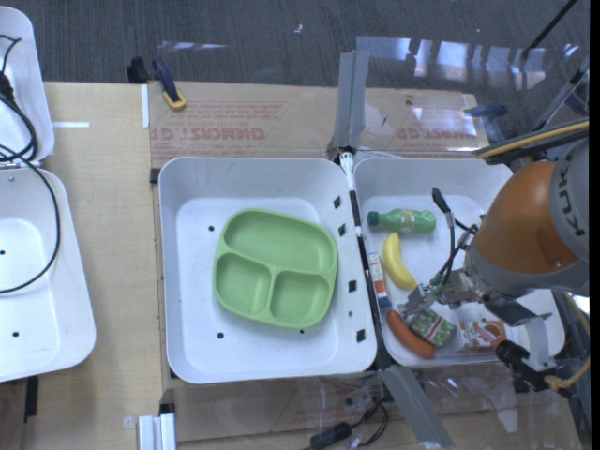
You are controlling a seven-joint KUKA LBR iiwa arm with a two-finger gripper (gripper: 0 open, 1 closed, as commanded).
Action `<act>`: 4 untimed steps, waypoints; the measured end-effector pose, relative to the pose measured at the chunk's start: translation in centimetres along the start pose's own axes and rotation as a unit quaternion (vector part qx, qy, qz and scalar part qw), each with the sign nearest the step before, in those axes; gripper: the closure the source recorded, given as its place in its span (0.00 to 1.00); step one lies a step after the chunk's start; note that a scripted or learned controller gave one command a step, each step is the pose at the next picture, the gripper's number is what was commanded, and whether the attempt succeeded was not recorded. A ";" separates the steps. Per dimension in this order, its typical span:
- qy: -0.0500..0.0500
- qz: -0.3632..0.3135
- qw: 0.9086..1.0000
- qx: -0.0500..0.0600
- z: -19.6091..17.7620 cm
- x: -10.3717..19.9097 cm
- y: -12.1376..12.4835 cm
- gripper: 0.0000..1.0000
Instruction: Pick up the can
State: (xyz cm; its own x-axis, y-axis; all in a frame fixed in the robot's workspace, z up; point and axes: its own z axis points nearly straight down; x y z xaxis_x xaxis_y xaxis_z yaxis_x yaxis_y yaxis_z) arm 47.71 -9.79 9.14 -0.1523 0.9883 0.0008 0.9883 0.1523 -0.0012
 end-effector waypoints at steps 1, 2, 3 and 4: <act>0.000 -0.005 1.000 0.000 0.0 0.0 0.0 0.00; -0.001 -0.024 1.000 0.000 0.0 -0.4 0.0 0.00; 0.000 -0.031 1.000 -0.001 0.0 -0.2 0.0 0.00; -0.001 0.015 1.000 -0.001 -0.1 -0.1 0.1 0.00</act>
State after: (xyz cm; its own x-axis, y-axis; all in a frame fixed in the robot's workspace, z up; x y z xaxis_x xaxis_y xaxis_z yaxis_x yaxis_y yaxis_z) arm 47.77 -9.86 9.20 -0.1230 0.9924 -0.0003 0.9924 0.1230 0.0012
